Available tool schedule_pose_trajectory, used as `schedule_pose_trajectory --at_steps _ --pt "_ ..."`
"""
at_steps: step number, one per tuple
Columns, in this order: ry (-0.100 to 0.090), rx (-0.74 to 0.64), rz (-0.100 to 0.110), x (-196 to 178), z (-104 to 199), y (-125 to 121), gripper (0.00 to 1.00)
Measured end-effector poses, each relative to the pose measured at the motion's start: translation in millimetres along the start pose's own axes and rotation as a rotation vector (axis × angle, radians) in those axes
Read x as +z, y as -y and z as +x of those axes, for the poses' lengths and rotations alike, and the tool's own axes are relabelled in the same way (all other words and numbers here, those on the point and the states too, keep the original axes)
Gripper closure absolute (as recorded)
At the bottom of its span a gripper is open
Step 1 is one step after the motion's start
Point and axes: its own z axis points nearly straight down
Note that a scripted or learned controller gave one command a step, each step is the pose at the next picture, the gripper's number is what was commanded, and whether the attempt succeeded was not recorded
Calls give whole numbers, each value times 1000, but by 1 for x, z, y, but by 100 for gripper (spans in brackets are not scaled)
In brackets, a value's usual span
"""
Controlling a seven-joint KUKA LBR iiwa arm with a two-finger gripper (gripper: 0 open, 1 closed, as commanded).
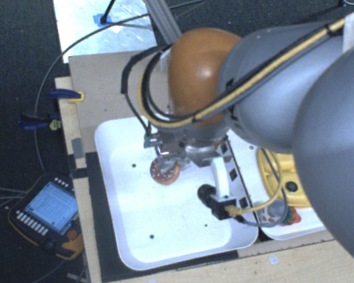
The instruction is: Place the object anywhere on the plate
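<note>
Gripper [165, 152] low over the left bin [129, 243], near its far edge; arm [269, 97] covers it from above. Cannot tell whether it grips anything. Object [165, 171], a small round brownish piece, lies on the bin floor just at the gripper's near side, touching or almost. Judged step: the pick, not yet confirmed. Plate [285, 167], yellow, sits in the right bin, largely under the arm. Next move calls for a secure grasp, then lift and carry rightward.

The arm [315, 97] is grey and smooth, with a round orange band [200, 68] above the wrist. A yellow cable [283, 56] runs along it, and black cables [148, 102] loop beside the orange part.
</note>
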Motion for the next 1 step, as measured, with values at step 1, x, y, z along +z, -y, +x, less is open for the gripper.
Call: schedule_pose_trajectory --at_steps 1 --pt "1 6 -2 -1 -4 -1 0"
